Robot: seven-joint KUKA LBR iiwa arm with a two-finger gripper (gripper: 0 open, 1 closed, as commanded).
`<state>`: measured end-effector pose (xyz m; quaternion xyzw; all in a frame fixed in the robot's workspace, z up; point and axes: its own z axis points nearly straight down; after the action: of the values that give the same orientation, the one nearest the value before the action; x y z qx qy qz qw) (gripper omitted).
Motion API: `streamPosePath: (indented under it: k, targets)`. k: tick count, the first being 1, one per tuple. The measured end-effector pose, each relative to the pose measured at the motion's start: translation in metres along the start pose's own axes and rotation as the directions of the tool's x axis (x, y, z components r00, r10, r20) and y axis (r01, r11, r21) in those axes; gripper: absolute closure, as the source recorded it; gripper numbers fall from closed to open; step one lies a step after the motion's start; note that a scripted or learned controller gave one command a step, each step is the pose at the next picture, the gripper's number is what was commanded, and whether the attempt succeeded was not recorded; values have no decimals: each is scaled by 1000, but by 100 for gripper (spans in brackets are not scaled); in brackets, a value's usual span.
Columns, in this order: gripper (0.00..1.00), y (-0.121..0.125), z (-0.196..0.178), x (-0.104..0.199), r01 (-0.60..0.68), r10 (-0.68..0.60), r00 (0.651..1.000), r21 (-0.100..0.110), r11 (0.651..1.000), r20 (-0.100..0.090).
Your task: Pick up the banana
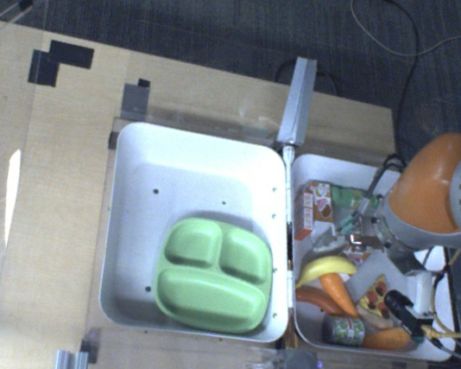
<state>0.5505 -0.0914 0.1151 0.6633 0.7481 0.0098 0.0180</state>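
- My arm (453,186) enters from 3 o'clock, the orange band above the wrist sitting over the far right corner of the right bin (304,330).
- My gripper (360,236) is low over the right bin's middle, pointing toward 9 o'clock. The wrist hides the business end, so I cannot tell its opening or whether it has hold of anything.
- The banana (328,268) lies in the right bin, near its left wall, at about 7 o'clock from my gripper and close by it. It is yellow, curved, and lying flat. It sits among the clutter and no part of it is seen in my grip.
- An orange carrot (338,292) lies just at 5 o'clock of the banana, touching or nearly touching it.
- A reddish sausage-like piece (316,299) lies below the carrot, toward 6 o'clock.
- A small can (344,331) lies at the bin's near edge.
- A printed packet (318,204) sits at 12 o'clock of the banana.
- The left bin (147,157) holds a green divided plate (215,275), in its 5 o'clock part.
- Both bins sit side by side on the light wood counter (41,218).
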Motion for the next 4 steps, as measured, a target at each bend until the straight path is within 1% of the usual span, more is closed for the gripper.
streamPosePath:
  k: [1, 2, 3, 4]
  targets:
    - [0, 0, 8, -5, -21, 21, 1000, -13, 1000, 0]
    - [0, -4, 8, -2, 14, -14, 1000, -22, 1000, 9]
    - [0, -4, 8, -3, 67, -67, 998, -16, 998, 11]
    - [0, -9, 7, -6, -96, 96, 995, -30, 995, 2]
